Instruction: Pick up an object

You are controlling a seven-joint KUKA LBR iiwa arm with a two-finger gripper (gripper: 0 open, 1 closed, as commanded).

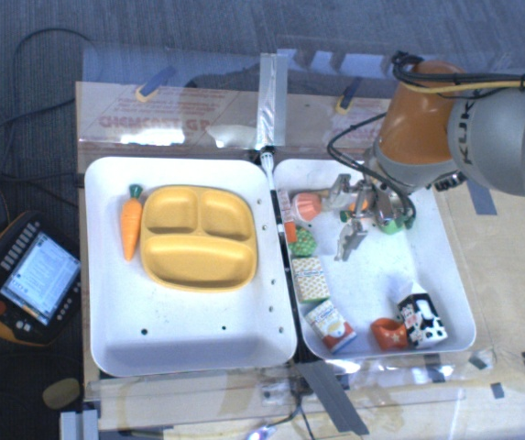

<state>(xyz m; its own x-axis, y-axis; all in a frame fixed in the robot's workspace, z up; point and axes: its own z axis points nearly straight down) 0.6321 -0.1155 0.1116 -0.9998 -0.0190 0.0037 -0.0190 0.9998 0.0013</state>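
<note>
End effector (357, 223) over right bin (454, 273); bench (509, 273) beige, floor (244, 7) grey

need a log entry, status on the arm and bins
Gripper low over right bin, nothing seen held. Carrot and yellow tray in left bin. Small items crowd right bin's left wall.

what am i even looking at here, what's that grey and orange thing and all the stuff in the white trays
It is a robot arm, filmed by one camera above the bench. It reaches in from the right, and its gripper hangs over the right bin; nothing shows between its fingers. That bin holds small toys and food packets, including a black and white carton. The left bin holds a yellow divided plate with a toy carrot beside it.
</note>
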